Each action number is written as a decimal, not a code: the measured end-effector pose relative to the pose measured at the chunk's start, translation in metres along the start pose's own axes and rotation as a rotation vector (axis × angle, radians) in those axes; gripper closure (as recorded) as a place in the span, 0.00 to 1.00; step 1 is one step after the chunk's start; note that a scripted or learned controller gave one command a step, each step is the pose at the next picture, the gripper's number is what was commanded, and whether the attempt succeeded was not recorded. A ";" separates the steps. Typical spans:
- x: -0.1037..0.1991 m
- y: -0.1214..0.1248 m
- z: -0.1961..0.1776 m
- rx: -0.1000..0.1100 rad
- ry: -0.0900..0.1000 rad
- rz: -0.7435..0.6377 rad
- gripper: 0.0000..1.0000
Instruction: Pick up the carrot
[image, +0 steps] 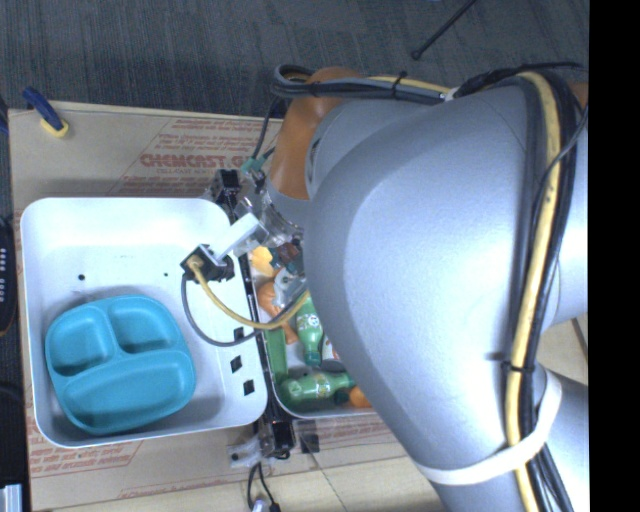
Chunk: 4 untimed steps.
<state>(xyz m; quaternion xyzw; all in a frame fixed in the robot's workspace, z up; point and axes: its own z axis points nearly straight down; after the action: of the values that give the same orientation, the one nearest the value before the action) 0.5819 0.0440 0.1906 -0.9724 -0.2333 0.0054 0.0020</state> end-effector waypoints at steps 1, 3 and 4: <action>0.057 -0.036 0.061 -0.001 -0.006 0.050 0.00; -0.013 -0.007 -0.008 0.001 -0.002 0.177 0.00; -0.030 -0.057 0.053 0.012 0.007 0.172 0.00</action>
<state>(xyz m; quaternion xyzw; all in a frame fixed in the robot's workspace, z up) 0.5285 0.0806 0.1381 -0.9888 -0.1490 0.0035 0.0083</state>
